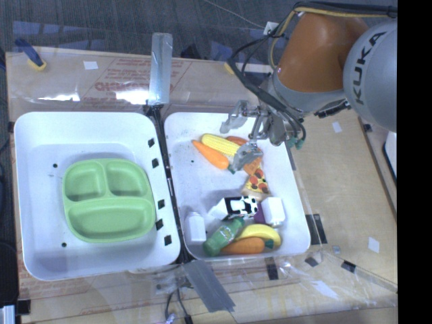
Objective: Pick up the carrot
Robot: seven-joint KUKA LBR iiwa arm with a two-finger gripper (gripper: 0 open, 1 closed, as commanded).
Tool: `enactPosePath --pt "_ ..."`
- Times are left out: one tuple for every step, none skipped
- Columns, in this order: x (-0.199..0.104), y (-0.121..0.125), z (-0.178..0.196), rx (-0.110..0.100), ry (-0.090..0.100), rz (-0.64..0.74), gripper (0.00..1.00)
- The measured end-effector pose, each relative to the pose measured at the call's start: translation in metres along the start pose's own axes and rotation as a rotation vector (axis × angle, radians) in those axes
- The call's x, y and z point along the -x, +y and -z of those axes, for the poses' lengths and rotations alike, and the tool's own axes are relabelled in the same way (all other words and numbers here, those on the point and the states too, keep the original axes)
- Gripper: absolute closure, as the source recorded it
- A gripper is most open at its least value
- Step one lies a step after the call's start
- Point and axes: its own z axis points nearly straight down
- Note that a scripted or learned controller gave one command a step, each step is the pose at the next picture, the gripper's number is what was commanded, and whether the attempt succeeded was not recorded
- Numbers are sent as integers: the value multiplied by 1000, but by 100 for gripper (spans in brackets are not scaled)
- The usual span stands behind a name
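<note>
The carrot [212,155] is orange and tapered. It lies in the upper part of the right bin [177,181], pointing up-left, right against the near side of a yellow corn cob [219,142]. My gripper [239,140] hangs over the right end of the corn, just right of the carrot's thick end. Its two fingers stand apart, one fingertip [233,121] beyond the corn and the other [246,156] on the near side. Nothing is lifted between them. The carrot rests on the bin floor.
Also in the right bin are a pizza slice [256,179], a black-and-white cow toy [241,206], a white bottle [195,227], a white block [273,210], a green bottle [224,235], a banana [261,232] and an orange item [244,246]. A green divided plate [106,200] lies in the left bin.
</note>
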Motion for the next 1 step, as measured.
enactPosePath --pt "32 -2 -161 5 9 236 0"
